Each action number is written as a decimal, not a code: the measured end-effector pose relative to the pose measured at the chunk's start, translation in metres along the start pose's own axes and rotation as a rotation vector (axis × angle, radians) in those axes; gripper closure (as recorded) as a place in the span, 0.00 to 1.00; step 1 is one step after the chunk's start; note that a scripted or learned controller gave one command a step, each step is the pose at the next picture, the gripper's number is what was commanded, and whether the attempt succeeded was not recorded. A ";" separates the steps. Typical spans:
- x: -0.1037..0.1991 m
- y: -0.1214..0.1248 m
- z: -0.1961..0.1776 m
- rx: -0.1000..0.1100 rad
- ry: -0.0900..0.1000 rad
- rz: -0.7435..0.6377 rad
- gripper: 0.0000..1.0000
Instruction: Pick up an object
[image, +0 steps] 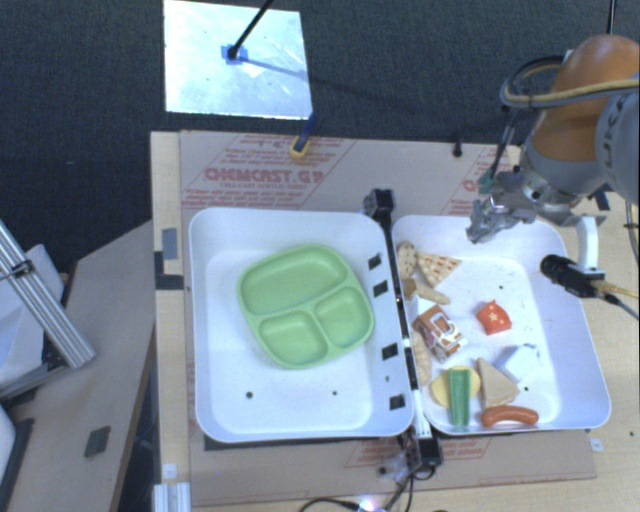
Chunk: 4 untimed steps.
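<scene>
Hovering over the right bin's (575, 300) far rim, the hand (484, 226) hangs, grip state unclear; toy foods (460, 360) lie below and nearer the camera.

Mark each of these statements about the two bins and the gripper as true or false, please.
1. The green tray lies in the left bin. True.
2. The gripper is above the left bin. False: it is over the far edge of the right bin.
3. The tomato lies in the right bin. True.
4. The sausage lies on the green tray. False: it lies at the near edge of the right bin.
5. The gripper holds the tomato. False: the tomato lies on the bin floor, apart from it.
</scene>
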<state>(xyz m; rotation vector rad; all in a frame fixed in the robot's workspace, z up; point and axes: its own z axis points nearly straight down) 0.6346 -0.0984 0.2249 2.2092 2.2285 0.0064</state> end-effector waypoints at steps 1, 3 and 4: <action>0.035 0.016 0.010 0.002 0.000 0.000 1.00; 0.039 0.016 -0.010 0.001 0.000 0.003 1.00; 0.033 0.019 -0.010 0.002 -0.001 0.007 1.00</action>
